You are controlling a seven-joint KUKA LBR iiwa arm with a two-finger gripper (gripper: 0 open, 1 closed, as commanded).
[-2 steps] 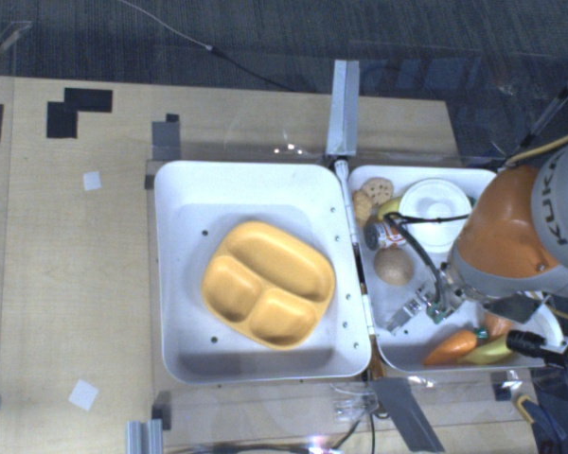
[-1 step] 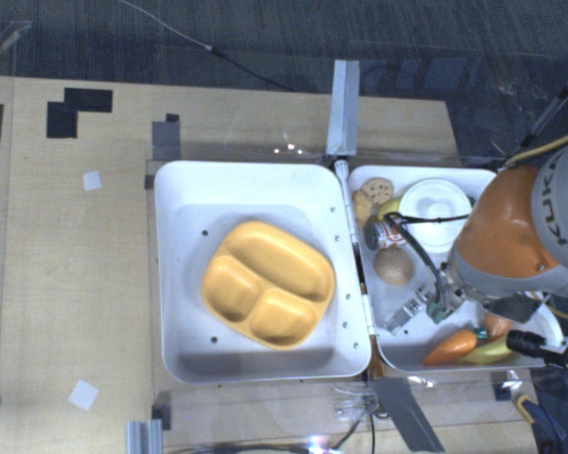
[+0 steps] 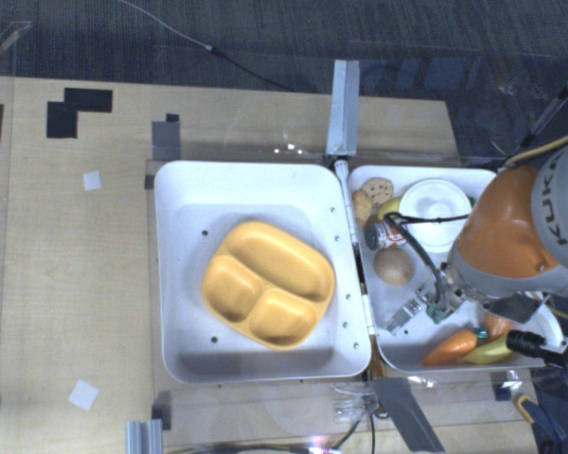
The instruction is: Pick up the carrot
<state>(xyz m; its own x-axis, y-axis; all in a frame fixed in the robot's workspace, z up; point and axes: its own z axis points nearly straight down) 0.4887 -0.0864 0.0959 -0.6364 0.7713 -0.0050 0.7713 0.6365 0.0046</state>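
Approach step: claw (image 3: 407, 314), state impossible to tell, hovers just left of carrot (image 3: 452, 347); next move calls for shifting over carrot, descending.

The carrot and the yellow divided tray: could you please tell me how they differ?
The carrot is orange, slim and tapered; the yellow divided tray is broad, rounded and far larger. The carrot lies in the right bin among other items; the tray sits alone in the left bin. Both rest flat.
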